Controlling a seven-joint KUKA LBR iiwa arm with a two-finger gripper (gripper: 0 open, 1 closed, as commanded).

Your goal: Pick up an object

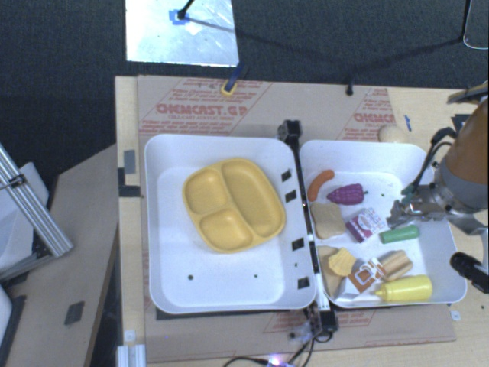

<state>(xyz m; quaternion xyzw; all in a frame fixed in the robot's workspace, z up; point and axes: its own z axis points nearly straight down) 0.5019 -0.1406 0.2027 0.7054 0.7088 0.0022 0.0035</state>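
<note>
The right bin (416, 155) holds several toy foods. An orange sausage (321, 182) and a purple piece (348, 195) lie at its far left. A tan bread slice (328, 220) and a white wrapped packet (367, 222) sit near the middle. A green cylinder (399, 235) lies just below my gripper (406, 210), which hangs low over the bin's right half. Nothing can be seen held in it. Near the front are a yellow wedge (341, 262), a red-and-white packet (368, 274), a bun (396, 261) and a yellow bottle (405, 287).
The left bin (164, 281) holds a yellow divided plate (233, 203). A black-clipped divider (302, 220) runs between the bins. The arm (466, 167) enters from the right above the bin's rim. Cardboard lies under both bins.
</note>
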